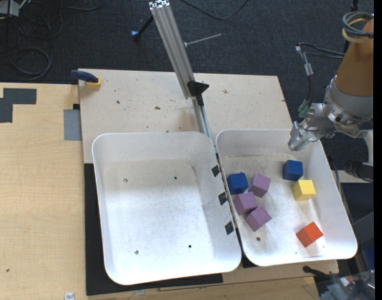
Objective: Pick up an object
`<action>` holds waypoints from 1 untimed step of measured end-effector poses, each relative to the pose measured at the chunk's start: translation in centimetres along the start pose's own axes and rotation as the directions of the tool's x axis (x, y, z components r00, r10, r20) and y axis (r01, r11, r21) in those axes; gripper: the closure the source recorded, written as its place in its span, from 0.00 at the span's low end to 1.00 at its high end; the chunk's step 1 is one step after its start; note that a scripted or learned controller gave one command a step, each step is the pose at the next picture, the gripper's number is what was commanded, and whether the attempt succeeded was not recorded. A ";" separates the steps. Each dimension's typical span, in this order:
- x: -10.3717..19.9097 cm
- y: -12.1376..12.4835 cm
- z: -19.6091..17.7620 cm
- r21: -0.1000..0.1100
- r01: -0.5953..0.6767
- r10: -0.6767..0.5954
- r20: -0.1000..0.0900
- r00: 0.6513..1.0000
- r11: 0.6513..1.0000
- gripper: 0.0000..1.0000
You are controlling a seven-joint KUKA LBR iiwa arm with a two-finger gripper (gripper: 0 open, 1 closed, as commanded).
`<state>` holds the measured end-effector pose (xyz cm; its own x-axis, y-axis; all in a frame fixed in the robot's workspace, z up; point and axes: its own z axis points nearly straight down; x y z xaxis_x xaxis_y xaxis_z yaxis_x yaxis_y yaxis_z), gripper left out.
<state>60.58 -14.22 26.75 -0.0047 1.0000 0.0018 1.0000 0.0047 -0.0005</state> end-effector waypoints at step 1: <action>5.2 1.0 1.8 0.004 0.000 0.000 -0.001 1.000 1.000 1.00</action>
<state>61.57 -9.00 24.93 -0.0042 1.0000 0.0027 1.0000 0.0043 -0.0041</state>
